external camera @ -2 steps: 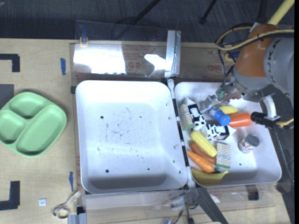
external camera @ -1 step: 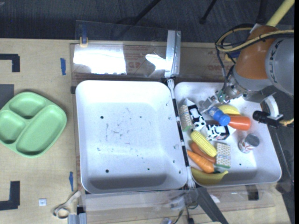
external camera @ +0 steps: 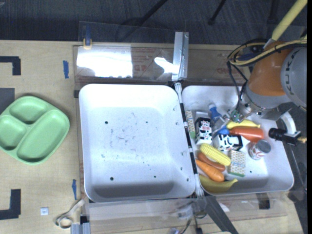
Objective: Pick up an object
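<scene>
The right bin (external camera: 278,177) holds a heap of toy food: a yellow corn cob (external camera: 213,154), an orange carrot (external camera: 210,168), a banana (external camera: 217,185) at the front, a red and yellow piece (external camera: 246,129), a black-and-white patterned toy (external camera: 229,141), a small blue bottle (external camera: 214,113) and a little tin (external camera: 257,150). My gripper (external camera: 236,115) hangs low over the back of this bin, just right of the blue bottle and just above the red and yellow piece. The orange band of the arm (external camera: 267,79) sits over it and hides part of the wrist.
The left bin (external camera: 131,130) lies beside the right one, with a raised divider (external camera: 187,130) between them. A green sectioned plate (external camera: 31,128) rests on the bench at far left. A clear panel (external camera: 126,60) stands behind the bins. Cables (external camera: 241,57) loop near the arm.
</scene>
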Motion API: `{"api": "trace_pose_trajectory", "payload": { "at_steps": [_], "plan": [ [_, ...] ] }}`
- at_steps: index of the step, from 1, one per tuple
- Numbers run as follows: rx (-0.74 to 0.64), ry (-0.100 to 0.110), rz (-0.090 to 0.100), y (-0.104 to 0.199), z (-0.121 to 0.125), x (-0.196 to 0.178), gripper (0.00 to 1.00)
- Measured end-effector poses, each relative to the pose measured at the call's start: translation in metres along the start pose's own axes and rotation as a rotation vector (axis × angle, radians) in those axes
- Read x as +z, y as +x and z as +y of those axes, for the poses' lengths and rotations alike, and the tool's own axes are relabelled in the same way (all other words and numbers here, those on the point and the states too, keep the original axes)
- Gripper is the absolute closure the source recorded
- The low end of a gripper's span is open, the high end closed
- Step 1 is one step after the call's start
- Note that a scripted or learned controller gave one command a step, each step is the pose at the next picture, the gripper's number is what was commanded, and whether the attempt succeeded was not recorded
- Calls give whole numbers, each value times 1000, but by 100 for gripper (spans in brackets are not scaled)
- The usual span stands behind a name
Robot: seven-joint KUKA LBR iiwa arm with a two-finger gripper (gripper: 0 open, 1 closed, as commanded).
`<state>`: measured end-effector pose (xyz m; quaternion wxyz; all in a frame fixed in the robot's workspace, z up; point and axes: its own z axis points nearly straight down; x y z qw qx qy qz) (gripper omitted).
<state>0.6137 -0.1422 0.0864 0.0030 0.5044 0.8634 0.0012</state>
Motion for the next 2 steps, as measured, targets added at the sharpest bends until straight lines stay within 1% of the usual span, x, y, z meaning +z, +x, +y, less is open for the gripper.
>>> {"api": "trace_pose_trajectory", "payload": {
  "at_steps": [1,2],
  "plan": [
    [1,-7,-3,-1,2,-12,100],
    [63,2,2,27,35,-101,100]
  ]
}}
